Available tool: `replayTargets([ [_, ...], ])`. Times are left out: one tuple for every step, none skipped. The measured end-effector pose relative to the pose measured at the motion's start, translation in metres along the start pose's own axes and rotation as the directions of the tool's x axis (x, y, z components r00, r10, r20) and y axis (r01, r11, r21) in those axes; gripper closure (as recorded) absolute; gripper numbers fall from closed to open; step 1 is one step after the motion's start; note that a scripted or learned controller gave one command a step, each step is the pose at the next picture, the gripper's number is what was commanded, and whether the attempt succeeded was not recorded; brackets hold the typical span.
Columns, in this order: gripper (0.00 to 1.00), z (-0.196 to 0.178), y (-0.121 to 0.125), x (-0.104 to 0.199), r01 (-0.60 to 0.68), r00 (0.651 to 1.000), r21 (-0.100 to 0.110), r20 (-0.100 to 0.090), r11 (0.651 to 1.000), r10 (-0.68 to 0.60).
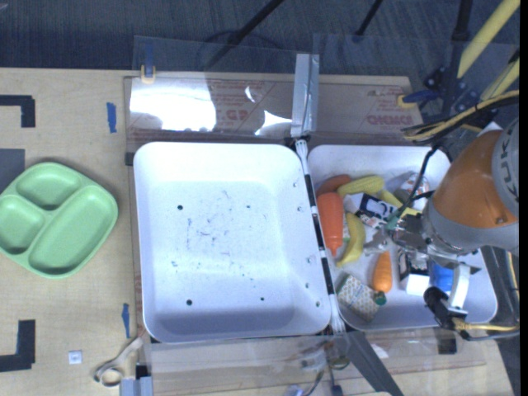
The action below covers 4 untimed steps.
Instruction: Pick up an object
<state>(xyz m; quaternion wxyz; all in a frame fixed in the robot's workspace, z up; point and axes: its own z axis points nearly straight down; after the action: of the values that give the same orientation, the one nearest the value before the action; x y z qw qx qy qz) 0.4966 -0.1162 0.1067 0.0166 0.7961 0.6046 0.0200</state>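
The right bin (483, 302) holds a heap of small items. Among them are a long orange piece (330, 219), a yellow banana (355, 239), a second yellow piece (364, 185), a small orange carrot (381, 273), a grey speckled object (355, 294) and a blue item (443, 276). My gripper (403, 236) hangs below the orange wrist band, low over the middle of this bin. It is just right of the banana and above the carrot. Cables and the wrist body hide its tip.
The left bin (216, 152) sits beside the right one, with a metal divider post (303, 97) behind their shared wall. A green divided plate (54, 219) lies on the bench far left. Clear plastic sheeting stands behind the bins.
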Motion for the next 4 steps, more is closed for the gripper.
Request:
replayTargets([
  [1.00,-0.014,0.005,-0.014,-0.018,1.000,-0.020,0.022,1.000,0.018],
  [1.00,-0.156,-0.022,0.050,0.128,0.992,0.054,0.006,0.990,-0.129],
  [1.00,-0.133,0.005,-0.013,0.317,0.948,0.055,-0.006,0.947,-0.317],
  [0.00,-0.133,0.005,-0.013,0.318,0.948,0.055,-0.006,0.947,-0.318],
])
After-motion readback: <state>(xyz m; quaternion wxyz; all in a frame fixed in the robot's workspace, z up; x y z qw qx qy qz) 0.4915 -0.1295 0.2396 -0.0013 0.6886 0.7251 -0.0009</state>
